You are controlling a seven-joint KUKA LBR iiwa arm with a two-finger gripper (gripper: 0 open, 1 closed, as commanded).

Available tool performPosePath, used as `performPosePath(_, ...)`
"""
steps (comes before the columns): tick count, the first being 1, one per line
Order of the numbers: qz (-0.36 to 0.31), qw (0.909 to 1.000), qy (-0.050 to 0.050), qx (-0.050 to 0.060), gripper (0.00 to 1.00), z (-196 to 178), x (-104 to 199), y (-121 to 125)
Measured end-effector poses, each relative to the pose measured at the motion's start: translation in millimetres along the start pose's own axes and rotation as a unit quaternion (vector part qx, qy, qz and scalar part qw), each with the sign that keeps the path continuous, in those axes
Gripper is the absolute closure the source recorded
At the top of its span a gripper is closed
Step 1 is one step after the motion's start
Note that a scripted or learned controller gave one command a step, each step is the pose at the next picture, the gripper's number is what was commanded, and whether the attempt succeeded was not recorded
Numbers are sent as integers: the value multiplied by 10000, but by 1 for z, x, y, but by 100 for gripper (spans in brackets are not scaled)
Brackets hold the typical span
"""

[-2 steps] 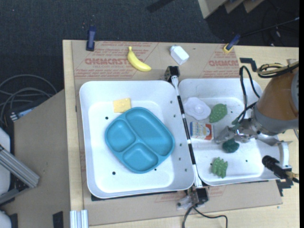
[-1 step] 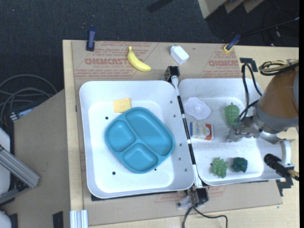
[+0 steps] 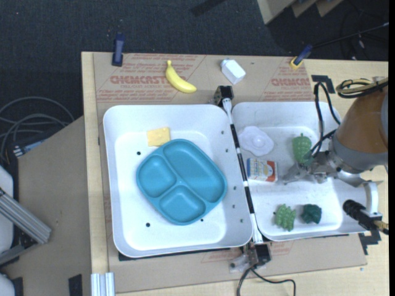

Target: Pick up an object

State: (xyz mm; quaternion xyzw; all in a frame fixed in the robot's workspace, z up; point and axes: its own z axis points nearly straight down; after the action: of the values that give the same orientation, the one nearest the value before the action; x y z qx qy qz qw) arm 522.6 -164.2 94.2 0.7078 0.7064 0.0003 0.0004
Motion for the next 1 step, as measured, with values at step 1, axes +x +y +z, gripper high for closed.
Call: performPosePath(1,-12,10000,-6,-2,0,9,-35,50)
